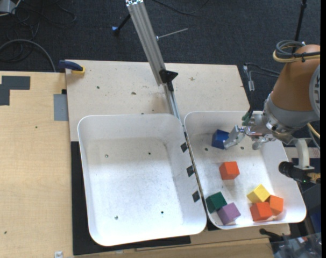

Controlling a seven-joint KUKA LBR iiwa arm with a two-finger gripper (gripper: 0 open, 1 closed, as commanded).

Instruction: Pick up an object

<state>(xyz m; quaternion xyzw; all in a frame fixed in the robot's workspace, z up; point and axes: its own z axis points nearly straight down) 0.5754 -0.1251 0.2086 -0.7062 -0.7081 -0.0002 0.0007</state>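
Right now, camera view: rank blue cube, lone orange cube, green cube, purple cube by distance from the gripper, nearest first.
1. Blue cube, right beside the gripper, on its left in the camera view.
2. Lone orange cube, mid right bin.
3. Green cube, by the bin divider.
4. Purple cube, front edge, next to green.

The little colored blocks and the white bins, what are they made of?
The colored blocks, like the orange block and the blue block, look like painted wood or foam: flat, dull faces with no shine, so it's hard to tell which. The right bin and left bin look like smooth white plastic, with thin rounded rims and a soft gloss.
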